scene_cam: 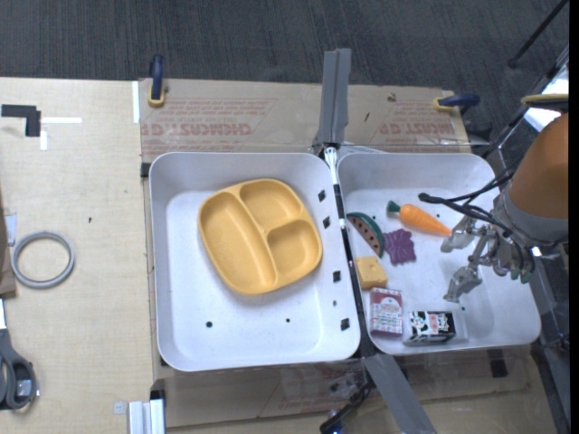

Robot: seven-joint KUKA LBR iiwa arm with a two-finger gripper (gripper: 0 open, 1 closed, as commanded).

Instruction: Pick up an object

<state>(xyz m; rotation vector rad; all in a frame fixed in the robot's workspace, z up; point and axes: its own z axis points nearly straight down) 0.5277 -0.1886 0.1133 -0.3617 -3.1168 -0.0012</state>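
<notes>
Over the right bin (pixel 507 328), the gripper (pixel 463 262) hovers with fingers spread, pinching nothing. Just left of it lies a toy carrot (pixel 423 218); farther left sit purple grapes (pixel 400 245), a watermelon slice (pixel 366 231) and a cheese cube (pixel 371 271).

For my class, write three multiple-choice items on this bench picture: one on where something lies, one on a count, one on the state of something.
1. Where does the yellow plate lie?
A. left bin
B. right bin
C. on the cardboard

2. How many compartments does the plate have?
A. two
B. three
C. five

3. How does the carrot stand to the gripper?
A. clamped in it
B. lying in the bin, apart from it
C. hanging above the bench

Answers:
1 A, it sits inside the left bin.
2 B, its ridges mark three sections.
3 B, it lies on the floor of the right bin, up and left of the gripper.
</notes>
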